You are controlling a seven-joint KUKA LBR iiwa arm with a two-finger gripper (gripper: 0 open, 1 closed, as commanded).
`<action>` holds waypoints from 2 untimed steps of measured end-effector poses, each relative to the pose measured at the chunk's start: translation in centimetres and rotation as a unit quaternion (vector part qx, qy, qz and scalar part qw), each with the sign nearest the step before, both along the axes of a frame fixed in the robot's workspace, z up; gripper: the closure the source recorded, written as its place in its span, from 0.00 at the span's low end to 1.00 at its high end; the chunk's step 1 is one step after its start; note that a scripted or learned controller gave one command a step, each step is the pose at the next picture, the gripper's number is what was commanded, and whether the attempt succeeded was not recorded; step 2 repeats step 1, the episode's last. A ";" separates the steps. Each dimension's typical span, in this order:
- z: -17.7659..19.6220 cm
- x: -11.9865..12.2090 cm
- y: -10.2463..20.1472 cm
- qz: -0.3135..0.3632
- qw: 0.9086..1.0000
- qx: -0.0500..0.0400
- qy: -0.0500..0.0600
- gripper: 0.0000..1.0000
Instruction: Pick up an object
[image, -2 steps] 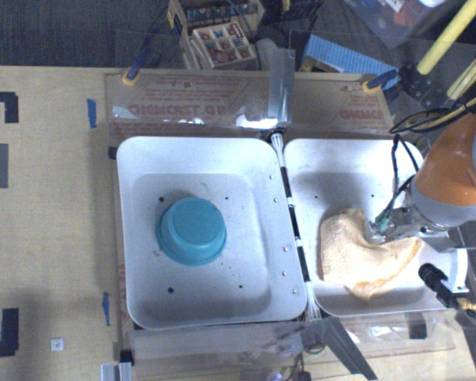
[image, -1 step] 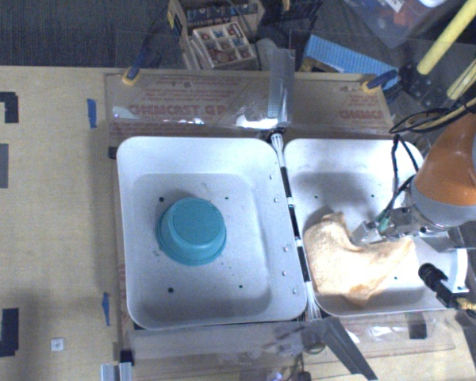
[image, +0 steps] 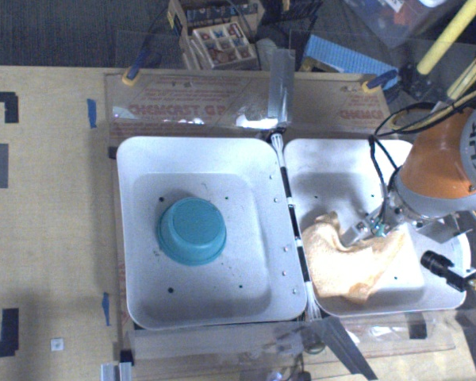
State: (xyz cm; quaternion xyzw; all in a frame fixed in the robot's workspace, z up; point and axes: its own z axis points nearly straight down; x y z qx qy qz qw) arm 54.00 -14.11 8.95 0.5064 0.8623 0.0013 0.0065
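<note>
Presently, item one: gripper point(image: 363, 232), low in the right bin point(image: 333, 161), at the end of the grey arm point(image: 444, 173) with its orange band, which reaches in from 3 o'clock; whether it is spread or pressed together cannot be told at this size. Item two: cloth point(image: 341, 264), pale tan, crumpled, lying on the right bin's floor toward 6 o'clock; the gripper tip sits at its upper edge, touching or just above, contact unclear. Item three: left bin point(image: 143, 165), white, shallow, just beside the right bin at 9 o'clock. Item four: bowl point(image: 192, 230), teal, upturned, round, near the left bin's middle, well apart from the gripper
</note>
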 end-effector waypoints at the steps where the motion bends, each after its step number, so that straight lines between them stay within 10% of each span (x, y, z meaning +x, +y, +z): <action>1: 1.1 0.1 0.1 0.000 1.000 0.001 -0.002 1.00; 2: 1.1 0.1 0.1 0.000 1.000 0.001 -0.002 1.00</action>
